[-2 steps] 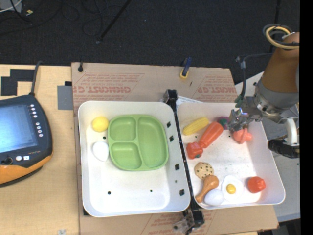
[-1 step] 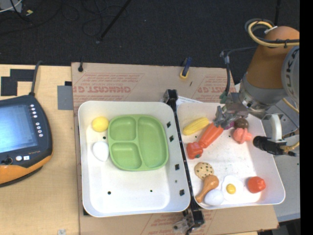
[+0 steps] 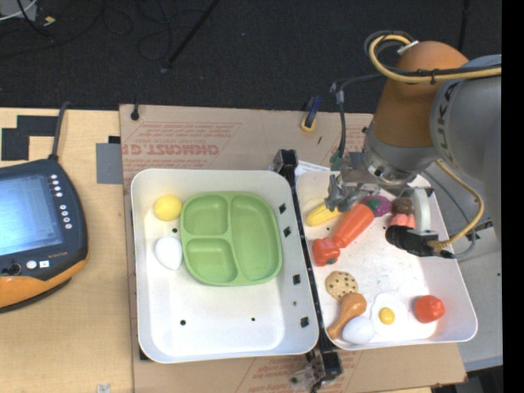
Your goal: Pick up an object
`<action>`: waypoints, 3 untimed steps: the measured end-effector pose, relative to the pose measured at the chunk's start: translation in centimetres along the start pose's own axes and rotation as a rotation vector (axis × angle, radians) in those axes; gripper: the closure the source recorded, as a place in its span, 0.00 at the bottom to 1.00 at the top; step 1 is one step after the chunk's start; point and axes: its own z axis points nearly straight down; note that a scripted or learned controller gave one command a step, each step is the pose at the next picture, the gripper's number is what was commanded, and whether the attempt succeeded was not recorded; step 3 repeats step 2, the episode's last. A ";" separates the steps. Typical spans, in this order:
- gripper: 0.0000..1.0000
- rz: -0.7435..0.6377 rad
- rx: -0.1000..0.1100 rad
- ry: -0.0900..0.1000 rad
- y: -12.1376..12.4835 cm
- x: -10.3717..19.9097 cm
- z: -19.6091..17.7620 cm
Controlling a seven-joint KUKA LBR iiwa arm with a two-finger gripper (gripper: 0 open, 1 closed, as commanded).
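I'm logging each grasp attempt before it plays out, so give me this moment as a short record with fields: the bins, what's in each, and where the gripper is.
left bin: green divided plate, yellow ball, white egg
right bin: carrot, banana, cookie, drumstick, fried egg, tomato
gripper: low over the right bin's far left part, by the carrot's top and the banana
holding: nothing visibly between the fingers

Red print on the cardboard sheet [image 3: 205, 142] runs upside down, too blurred to read.
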 end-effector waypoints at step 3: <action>1.00 0.004 -0.001 -0.001 1.2 9.1 -1.6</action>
